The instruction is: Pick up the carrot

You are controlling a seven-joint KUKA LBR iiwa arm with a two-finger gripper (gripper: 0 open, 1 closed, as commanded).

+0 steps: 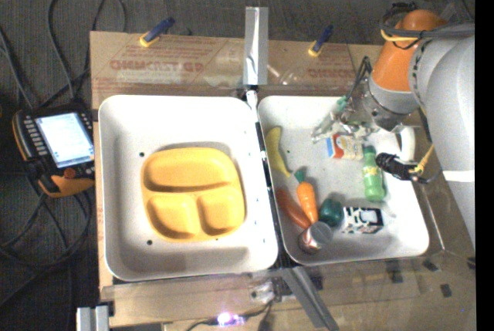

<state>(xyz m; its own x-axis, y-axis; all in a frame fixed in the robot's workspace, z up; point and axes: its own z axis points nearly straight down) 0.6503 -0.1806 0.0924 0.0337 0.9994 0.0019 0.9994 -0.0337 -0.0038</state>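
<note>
An orange carrot [307, 200] with a green top lies in the right bin [421, 241], left of the bin's centre and nearer its left wall than its right. A yellow banana [275, 151] lies just above it along the left wall, and a reddish sausage-shaped item [292, 207] sits close against its left side. Below it, a metal can [312, 236] rests near the bin's front edge, with a teal object [330, 211] and a black-and-white carton [362, 219] to the right. A green bottle [373, 173] stands further right. The end effector [345, 118] hangs over the bin's upper right part, well apart from the carrot, above small items too cluttered to identify. Whether it is open or closed is hard to make out. The arm's grey body is cut off at the right edge. The left bin [116, 190] holds a yellow divided tray [194, 191] with bare white floor around it.
</note>
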